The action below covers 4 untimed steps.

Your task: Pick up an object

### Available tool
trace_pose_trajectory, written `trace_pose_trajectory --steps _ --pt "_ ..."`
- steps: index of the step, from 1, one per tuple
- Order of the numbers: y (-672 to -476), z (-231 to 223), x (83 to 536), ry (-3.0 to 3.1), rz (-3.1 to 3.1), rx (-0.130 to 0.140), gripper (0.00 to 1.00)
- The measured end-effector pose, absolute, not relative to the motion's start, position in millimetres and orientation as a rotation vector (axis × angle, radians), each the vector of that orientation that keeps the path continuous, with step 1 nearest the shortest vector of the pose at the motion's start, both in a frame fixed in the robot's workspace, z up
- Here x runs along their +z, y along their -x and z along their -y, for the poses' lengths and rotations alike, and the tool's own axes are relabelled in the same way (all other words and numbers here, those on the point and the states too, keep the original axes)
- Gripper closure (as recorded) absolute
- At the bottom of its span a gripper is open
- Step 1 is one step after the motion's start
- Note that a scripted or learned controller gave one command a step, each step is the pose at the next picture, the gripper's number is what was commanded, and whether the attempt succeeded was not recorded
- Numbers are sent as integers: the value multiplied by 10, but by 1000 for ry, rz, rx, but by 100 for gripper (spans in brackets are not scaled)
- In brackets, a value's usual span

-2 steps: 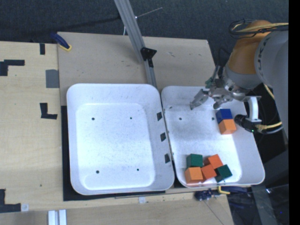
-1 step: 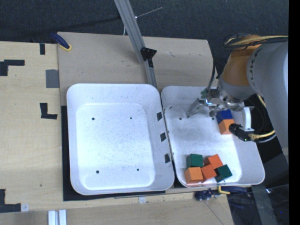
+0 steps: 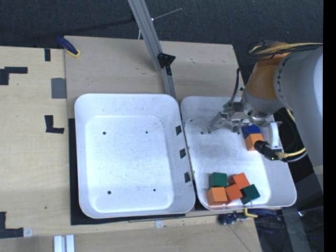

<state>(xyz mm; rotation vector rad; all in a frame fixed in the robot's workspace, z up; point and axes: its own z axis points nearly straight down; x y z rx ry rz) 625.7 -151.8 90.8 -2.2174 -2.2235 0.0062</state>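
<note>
We saw the tool seemingly spread and unladen; it should descend squarely over the block cluster lying below-right.

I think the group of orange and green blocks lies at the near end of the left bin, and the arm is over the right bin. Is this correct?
Not quite. The camera view shows the orange and green blocks at the near end of the right bin, not the left bin. The arm is indeed over the right bin.
</note>
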Motion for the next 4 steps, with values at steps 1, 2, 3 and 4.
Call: trace_pose_trajectory --steps 1,2,3,4 --pt "-6261 1511 1016 2216 2225 5 100" --pt "-6297 1481 1445 2221 2226 -3 100" --pt "-6375 1509 1904 2222 2227 -4 100" --pt "-6384 1520 2332 2222 2227 -3 100"
